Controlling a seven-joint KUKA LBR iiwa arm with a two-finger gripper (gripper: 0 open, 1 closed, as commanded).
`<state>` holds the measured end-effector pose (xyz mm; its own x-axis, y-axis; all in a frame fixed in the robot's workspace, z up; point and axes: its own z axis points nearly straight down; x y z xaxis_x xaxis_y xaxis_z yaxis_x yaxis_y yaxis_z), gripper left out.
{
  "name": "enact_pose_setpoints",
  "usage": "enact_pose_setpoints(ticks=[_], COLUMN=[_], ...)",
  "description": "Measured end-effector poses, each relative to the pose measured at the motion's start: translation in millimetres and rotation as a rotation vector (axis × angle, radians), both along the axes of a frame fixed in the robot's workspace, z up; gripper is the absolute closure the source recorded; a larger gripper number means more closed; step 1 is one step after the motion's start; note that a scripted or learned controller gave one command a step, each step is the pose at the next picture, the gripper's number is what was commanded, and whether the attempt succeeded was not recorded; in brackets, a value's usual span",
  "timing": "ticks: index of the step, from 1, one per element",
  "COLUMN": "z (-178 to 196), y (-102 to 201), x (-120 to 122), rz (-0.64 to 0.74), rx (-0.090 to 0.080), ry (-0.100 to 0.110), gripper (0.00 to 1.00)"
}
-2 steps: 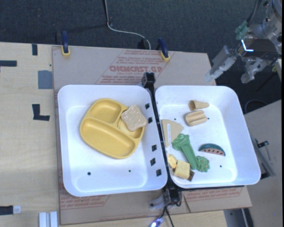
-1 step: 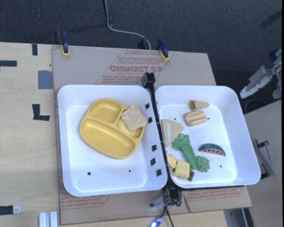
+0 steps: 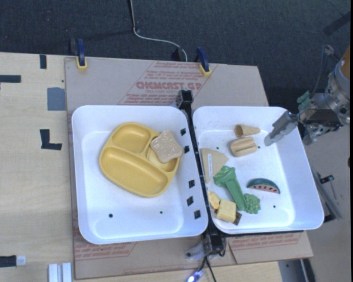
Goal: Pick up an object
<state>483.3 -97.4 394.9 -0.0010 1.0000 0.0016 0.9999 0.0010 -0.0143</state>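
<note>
My gripper (image 3: 293, 134) hovers over the right edge of the right bin (image 3: 300, 213), open, with nothing between its fingers. One grey finger (image 3: 279, 129) points down-left toward two tan cylinder pieces (image 3: 243, 146) at the bin's upper middle. Lower in the same bin lie a pale cheese wedge (image 3: 212, 159), a green broccoli-like piece (image 3: 234, 187), a watermelon slice (image 3: 263, 185) and small yellow and brown cake pieces (image 3: 225, 208). In the left bin (image 3: 88, 216), a yellow divided plate (image 3: 129, 166) carries a slice of bread (image 3: 166, 147).
The two bins meet along a black divider (image 3: 191, 157) on a cardboard sheet (image 3: 165, 84) clamped at the back. A cable (image 3: 135, 22) runs over the dark floor behind. Bare bin floor lies below the plate and right of the watermelon slice.
</note>
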Motion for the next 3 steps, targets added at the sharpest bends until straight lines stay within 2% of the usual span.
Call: enact_pose_setpoints(ticks=[1, 2, 3], z=[17, 45, 7], y=[20, -32, -22], x=[1, 1, 1], rz=[0.001, -0.005, -0.001], rx=[-0.002, -0.004, -0.001], ry=[-0.012, -0.014, -0.007], gripper=[0.00, 0.00, 0.00])
